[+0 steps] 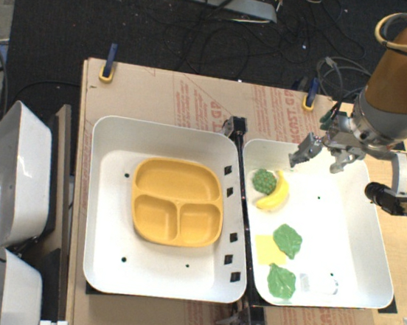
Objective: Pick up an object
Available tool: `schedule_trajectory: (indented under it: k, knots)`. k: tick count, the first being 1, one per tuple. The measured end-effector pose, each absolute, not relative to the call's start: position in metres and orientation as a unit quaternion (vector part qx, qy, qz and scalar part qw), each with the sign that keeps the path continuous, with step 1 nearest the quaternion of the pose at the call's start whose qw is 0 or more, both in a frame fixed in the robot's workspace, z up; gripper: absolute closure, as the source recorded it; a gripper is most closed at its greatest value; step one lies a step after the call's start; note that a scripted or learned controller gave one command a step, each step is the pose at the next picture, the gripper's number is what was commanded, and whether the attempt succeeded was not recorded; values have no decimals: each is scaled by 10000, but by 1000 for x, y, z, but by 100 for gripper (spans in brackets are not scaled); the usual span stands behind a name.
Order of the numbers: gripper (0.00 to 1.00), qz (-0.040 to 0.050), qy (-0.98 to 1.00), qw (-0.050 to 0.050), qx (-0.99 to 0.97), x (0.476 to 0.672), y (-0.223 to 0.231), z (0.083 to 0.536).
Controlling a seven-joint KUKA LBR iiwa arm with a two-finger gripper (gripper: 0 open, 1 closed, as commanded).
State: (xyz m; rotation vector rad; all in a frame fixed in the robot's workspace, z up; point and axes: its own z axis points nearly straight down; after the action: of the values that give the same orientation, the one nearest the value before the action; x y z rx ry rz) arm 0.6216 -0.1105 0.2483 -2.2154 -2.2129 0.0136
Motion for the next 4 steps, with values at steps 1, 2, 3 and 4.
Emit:
schedule_trajectory:
  k: [1, 2, 3, 4]
  knots:
    - [0, 1, -7075, 1, -7068, 624, -110, 257]
    - [0, 16, -7066, 15, -7076, 617, -112, 211]
    - [0, 14, -7063, 12, -7080, 620, -121, 159]
    - [0, 18, -7063, 19, -7079, 615, -126, 97]
